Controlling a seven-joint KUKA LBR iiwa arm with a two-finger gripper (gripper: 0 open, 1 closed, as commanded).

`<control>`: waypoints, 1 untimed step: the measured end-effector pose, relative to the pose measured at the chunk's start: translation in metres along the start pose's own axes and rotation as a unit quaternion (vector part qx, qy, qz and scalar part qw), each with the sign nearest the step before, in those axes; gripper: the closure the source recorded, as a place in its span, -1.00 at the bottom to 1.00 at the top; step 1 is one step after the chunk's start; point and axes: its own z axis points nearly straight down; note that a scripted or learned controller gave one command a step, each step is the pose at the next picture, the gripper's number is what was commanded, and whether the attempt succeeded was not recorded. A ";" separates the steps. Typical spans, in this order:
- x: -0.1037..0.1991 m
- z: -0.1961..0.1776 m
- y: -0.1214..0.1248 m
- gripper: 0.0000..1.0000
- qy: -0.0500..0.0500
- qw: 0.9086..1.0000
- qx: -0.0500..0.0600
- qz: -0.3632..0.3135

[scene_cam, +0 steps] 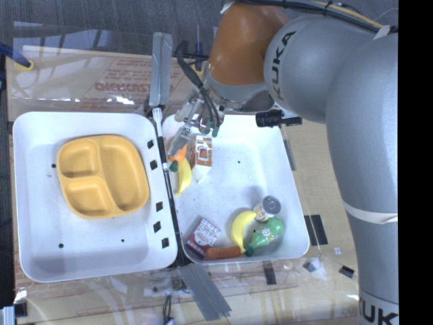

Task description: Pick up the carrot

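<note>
The left bin (40, 249) holds a yellow divided tray (101, 176) near its middle. Against the right bin's (287, 202) left wall, toward its far corner, sits the carrot (175, 160): only a small orange patch shows, wedged among a yellow banana-like piece (183, 178) just nearer and a small printed packet (202, 153) beside it. The gripper (181, 139) hangs right over this cluster, its tips at or just above the carrot; whether it has closed on anything, or how wide it stands, I cannot tell.

The likely trouble is crowding. With the wall on one side and the banana piece touching on the other, a closing grasp could catch the banana or packet instead, or scrape the wall and slip off.

So little of the carrot shows that its long axis is uncertain; it seems to run roughly along the wall.

Along the near edge lie a small carton (204, 233), a reddish sausage-like piece (223, 252), a lemon (242, 227) and a green bottle (265, 230)
</note>
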 end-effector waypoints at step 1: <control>0.000 0.000 0.000 -1.00 0.000 1.000 0.000 0.000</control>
